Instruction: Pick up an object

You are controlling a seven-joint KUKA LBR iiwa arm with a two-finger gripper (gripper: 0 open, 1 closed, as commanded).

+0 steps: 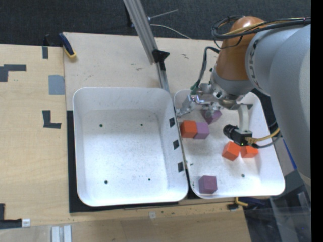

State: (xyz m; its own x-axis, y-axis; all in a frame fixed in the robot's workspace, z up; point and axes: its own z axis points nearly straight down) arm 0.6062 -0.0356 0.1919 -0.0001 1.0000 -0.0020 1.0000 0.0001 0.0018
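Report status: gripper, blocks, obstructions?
Gripper low in right bin, over a purple block; grasp unconfirmed. Orange block and purple block touching, close by.

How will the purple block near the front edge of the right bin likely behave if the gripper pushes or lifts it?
The purple block looks like a flat-faced cube, so it should slide, not roll. It appears solid, so probably stiff under a squeeze. It sits apart from the other blocks, near the bin rim, so a push could pin it there.

Matt wooden bench point(111, 59) bears smooth white bins point(126, 145) (speckled plastic).
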